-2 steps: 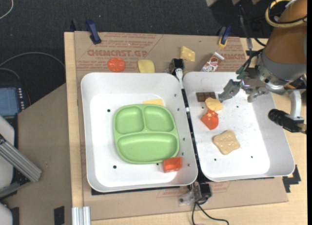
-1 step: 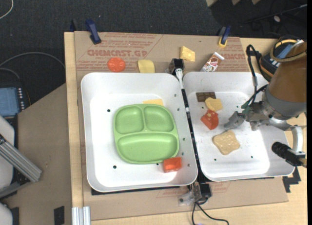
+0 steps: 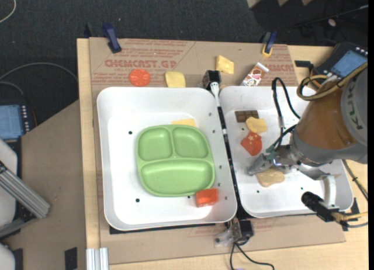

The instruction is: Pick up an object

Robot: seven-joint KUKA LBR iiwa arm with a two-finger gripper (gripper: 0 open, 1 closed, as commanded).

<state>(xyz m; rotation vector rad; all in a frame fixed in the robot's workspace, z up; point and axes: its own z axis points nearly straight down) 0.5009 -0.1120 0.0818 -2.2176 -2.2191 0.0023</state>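
Observation:
My gripper [image 3: 264, 165] hangs low in the right bin [image 3: 292, 204], at the end of the grey and orange arm that comes in from the right. It sits just above the left end of a flat tan piece [image 3: 272, 177] on the bin floor. Whether it touches that piece is unclear. A red piece [image 3: 252, 144] lies just up-left of the gripper. Farther back are a yellow piece [image 3: 256, 125] and a brown block [image 3: 246, 115].
The left bin [image 3: 114, 146] holds a green divided plate [image 3: 175, 159], an orange block [image 3: 206, 197] at its front edge and a yellow slice [image 3: 184, 123] behind it. Behind the bins lie an orange disc [image 3: 139, 77], yellow pieces [image 3: 175, 79] and a red-white packet [image 3: 254, 76].

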